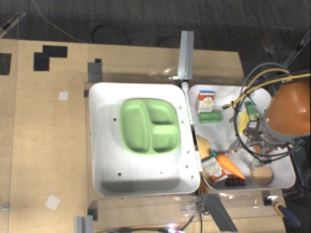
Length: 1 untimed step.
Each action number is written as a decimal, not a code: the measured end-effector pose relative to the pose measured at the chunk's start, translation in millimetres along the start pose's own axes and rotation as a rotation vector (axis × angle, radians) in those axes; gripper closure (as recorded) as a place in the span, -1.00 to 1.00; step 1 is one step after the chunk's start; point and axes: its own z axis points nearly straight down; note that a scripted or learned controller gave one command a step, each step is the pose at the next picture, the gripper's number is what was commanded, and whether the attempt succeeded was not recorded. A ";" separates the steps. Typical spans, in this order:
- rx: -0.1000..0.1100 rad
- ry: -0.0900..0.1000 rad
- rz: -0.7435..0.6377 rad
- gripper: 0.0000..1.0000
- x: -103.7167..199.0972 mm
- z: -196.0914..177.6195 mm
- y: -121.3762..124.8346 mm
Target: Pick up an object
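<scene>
The right bin (228, 91) holds several small items: a small carton (206, 101) with a red top, a green block (210, 117), a yellow rounded piece (203, 144), an orange carrot (229, 165), a printed packet (213, 170), a dark brown bar (235, 181) and a tan egg-like object (262, 174). My gripper (253, 148) hangs low over the bin's right half, between the carrot and the egg-like object. The orange band and wrist (289, 109) cover most of it. A green and yellow item (251, 111) lies partly under the cables.
The left bin (104, 178) carries a light green divided plate (148, 125) in its middle. Black and yellow cables (262, 76) loop above the wrist over the right bin's far corner. A metal post (186, 55) stands between the bins at the back.
</scene>
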 end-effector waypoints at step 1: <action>0.010 -0.005 0.031 -1.00 -33.5 -1.8 45.5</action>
